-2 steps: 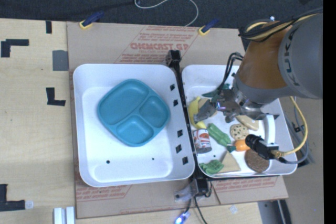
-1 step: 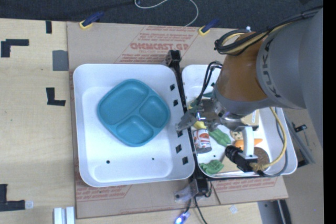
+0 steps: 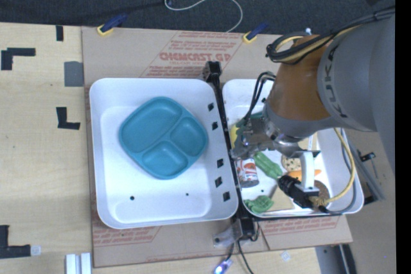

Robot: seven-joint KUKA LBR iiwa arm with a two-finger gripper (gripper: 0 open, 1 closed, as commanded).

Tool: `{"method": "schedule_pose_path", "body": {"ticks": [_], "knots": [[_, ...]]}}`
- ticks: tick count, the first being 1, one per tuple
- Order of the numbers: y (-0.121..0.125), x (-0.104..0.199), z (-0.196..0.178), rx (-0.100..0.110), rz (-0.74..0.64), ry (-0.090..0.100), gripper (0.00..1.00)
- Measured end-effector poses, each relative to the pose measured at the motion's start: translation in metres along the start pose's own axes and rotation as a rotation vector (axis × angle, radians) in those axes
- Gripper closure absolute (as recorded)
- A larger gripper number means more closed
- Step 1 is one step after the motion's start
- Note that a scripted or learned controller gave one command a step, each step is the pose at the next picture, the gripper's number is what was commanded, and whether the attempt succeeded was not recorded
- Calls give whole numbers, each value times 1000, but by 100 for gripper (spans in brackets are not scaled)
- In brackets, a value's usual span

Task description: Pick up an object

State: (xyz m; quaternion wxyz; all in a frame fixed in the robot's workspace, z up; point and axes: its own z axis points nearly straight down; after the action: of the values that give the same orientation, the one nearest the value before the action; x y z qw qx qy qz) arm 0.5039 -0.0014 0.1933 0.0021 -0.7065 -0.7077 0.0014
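Note:
My gripper (image 3: 252, 140) hangs low over the left part of the right bin (image 3: 347, 157), under the grey arm with its orange band. Just below it lies a small can with a red and white label (image 3: 248, 172). A green piece (image 3: 268, 164) lies right beside the can, and another green piece (image 3: 259, 204) sits near the bin's front wall. A bit of yellow (image 3: 235, 133) shows at the gripper's left edge. The arm hides much of the bin's middle.
The left bin (image 3: 109, 202) holds a blue divided plate (image 3: 163, 137) lying flat. A black divider with clips (image 3: 221, 138) runs between the two bins. A small orange and white object (image 3: 294, 165) lies right of the green piece.

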Motion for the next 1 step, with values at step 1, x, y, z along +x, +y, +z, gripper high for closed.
{"method": "schedule_pose_path", "body": {"ticks": [1], "knots": [[-20, 22, -116, -15, -3, 1, 100]]}}
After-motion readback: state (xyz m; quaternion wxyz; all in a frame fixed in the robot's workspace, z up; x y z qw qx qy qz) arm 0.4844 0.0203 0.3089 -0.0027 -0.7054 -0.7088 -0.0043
